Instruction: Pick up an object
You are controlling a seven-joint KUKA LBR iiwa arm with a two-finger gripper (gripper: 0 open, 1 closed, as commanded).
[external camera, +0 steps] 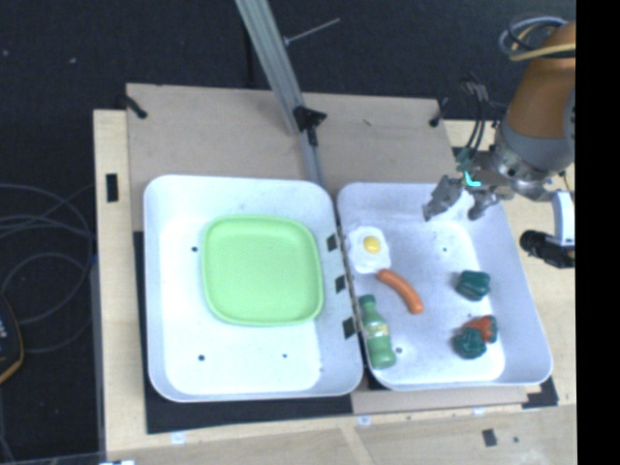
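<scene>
- We saw the gripper [457,201] hanging above the far edge of the right bin [513,289], its two fingers spread apart with nothing between them.
- The candidates all lay in that bin: a fried egg [368,249] near the divider, an orange sausage [401,290] just beside it, a green bottle [375,330] lying along the left wall, a dark green piece [473,283] toward the right, and a red-and-green piece [474,337] near it.
- The left bin [174,347] carried a green plate [262,269], well apart from the gripper.
- We judged these to be light toy foods, probably hard plastic, stiff and somewhat slick.
- The egg looked flat and hard to get fingers under, so we thought it a poor choice.
- We reckoned the sausage would take best across its narrow middle, and the dark green piece across its sides, being compact and clear of its neighbours.
- The bottle sat touching the wall, which we thought would crowd one finger.
</scene>
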